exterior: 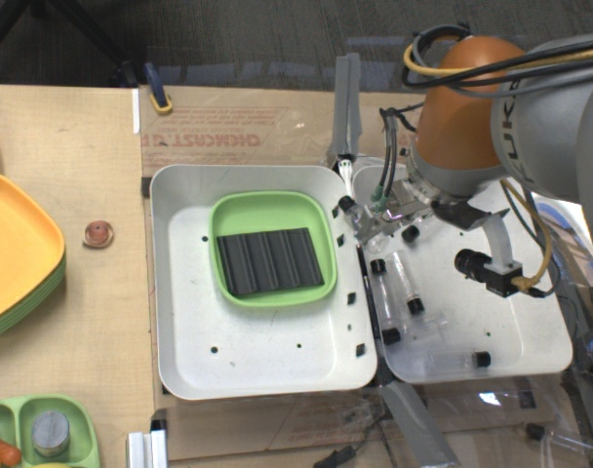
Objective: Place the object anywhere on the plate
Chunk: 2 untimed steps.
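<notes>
- A green plate point(273, 252) sits in the left white bin point(179, 359), toward that bin's upper middle
- A dark ribbed rectangular object point(269, 261) lies flat on the plate, inside its rim
- The tool point(375, 224) is low over the upper left corner of the right white bin point(531, 354), beside the wall between the bins; whether it is spread or pressed together cannot be told
- A small red disc point(98, 233) lies on the desk point(92, 359), near stacked orange plates point(14, 252)
</notes>
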Tool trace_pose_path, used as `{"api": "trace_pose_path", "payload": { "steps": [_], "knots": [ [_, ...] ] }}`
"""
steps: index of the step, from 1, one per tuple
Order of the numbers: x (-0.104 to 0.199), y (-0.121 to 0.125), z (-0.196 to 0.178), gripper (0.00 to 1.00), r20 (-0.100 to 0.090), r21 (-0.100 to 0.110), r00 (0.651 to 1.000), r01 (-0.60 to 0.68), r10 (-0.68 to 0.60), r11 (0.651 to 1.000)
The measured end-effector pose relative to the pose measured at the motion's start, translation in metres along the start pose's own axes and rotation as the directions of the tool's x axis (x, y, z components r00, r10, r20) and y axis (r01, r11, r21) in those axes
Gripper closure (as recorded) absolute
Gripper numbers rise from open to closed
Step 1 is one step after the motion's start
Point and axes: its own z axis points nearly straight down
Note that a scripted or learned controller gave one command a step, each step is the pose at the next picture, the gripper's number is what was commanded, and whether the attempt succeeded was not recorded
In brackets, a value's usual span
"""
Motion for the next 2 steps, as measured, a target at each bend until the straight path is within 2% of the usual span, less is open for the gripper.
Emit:
{"api": "trace_pose_path", "payload": {
  "steps": [1, 2],
  "knots": [
    [0.000, 0.000, 0.000, 0.00, 0.000, 0.000, 1.000, -0.001, 0.001, 1.000],
    [-0.004, 0.019, 0.012, 0.00, 0.001, -0.001, 1.000, 0.012, -0.012, 1.000]
  ]
}}
